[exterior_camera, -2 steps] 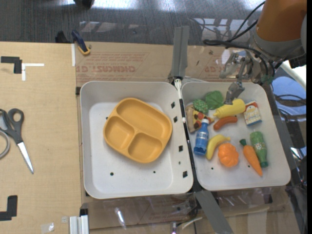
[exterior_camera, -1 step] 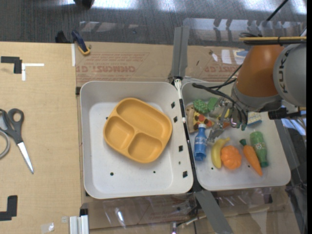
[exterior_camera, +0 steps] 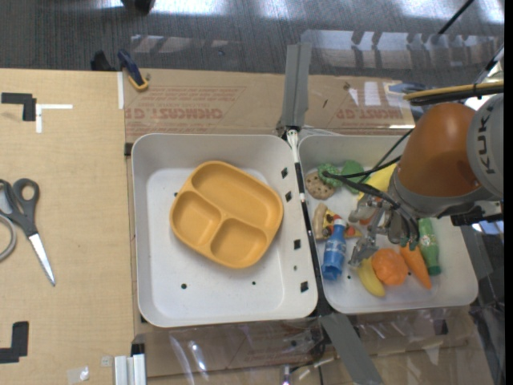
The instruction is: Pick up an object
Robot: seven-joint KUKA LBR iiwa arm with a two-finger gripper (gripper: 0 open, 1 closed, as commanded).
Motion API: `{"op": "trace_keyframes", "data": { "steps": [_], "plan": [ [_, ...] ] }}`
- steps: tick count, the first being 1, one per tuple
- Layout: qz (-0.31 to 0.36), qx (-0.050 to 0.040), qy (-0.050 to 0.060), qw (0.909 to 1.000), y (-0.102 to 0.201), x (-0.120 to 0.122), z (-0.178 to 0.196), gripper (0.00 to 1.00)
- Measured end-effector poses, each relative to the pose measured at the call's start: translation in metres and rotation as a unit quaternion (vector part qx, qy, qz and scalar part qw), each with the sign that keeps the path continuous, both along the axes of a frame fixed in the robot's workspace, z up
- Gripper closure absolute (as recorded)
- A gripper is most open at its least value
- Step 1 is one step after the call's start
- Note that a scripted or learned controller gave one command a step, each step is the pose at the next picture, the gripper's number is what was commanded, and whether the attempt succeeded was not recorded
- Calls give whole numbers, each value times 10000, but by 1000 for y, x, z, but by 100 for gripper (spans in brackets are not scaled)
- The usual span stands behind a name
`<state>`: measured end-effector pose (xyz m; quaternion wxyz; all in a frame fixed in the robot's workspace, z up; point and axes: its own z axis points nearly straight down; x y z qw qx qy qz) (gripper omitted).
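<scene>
Hovering low in the right bin (exterior_camera: 457, 291), the gripper (exterior_camera: 370, 243) hangs over the orange toy (exterior_camera: 390, 267), blue bottle (exterior_camera: 333, 251) just beside. Approach step, I'd say; whether the claw is open or closed, I cannot tell. Next: descend squarely, then clamp.

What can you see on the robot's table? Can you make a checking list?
Surface: bench with two white bins side by side.
Job's things: right bin holds blue bottle, cookie, orange toy, carrot, banana, green bottle.
Clutter: left bin holds a yellow divided plate; scissors lie on the bench.
Grippers: gripper low in the right bin, among the toys; grasp unclear.
Cables: black cable by the wrist.
Surroundings: cardboard behind the bins.
</scene>
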<state>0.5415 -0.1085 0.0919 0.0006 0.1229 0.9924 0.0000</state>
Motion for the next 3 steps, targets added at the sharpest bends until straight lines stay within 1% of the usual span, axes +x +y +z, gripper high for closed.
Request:
{"op": "trace_keyframes", "data": {
  "steps": [1,2,3],
  "plan": [
    [-33,-2,0,10000,5,-57,0,0],
    [-177,-3,-21,9998,-30,37,13,0],
    [-727,4,5,9974,-20,-56,-1,0]
  ]
}}
